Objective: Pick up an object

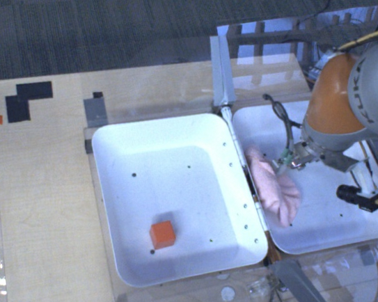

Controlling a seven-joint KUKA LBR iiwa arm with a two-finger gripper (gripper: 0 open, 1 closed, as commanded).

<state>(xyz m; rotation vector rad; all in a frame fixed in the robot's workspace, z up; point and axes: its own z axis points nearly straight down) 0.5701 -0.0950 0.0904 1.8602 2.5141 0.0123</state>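
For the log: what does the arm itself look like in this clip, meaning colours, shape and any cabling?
The arm is bulky and rounded, with a grey shell and a glossy orange band above the wrist. The gripper end is small, dark and metallic, with a greenish spot. A thin black cable loops beside it over the right bin.

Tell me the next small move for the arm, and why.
Probably lower straight down onto the pink cloth. The gripper sits at the cloth's upper right edge in the right bin, with nothing visibly held, so the cloth looks like the nearest thing to pick.
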